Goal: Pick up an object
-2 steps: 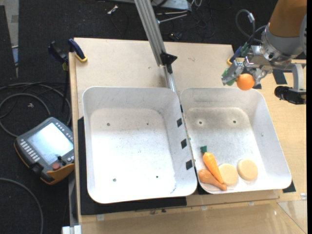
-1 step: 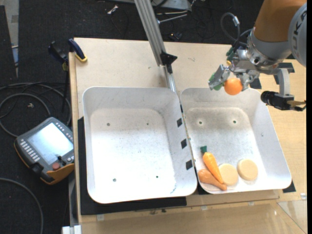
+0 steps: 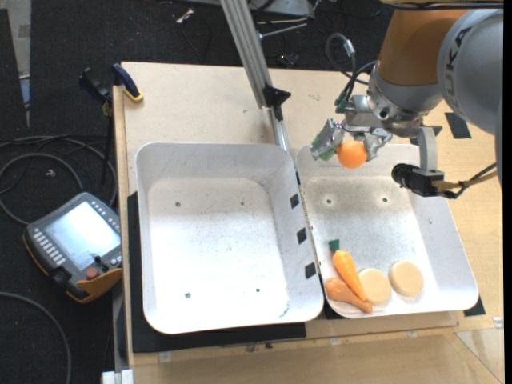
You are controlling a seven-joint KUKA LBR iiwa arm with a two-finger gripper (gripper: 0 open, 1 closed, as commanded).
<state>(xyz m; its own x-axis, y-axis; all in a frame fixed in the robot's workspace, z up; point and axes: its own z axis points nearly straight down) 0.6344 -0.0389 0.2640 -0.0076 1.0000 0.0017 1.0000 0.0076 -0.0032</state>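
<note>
Left bin (image 3: 160, 174) sits bare; over the right bin's (image 3: 448, 246) far edge the gripper (image 3: 352, 146) clasps an orange ball (image 3: 351, 154) between its fingers — lifted clear, apparently picked — while a toy carrot (image 3: 349, 270) and two pale discs (image 3: 390, 282) remain below.

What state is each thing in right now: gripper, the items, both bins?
gripper: raised over the right bin's far edge, shut on the orange ball
orange ball: between the gripper's fingers, lifted
carrot: lying in the right bin's near corner
two pale discs: lying flat beside the carrot
right bin: holds carrot and discs
left bin: flat on the bench
</note>
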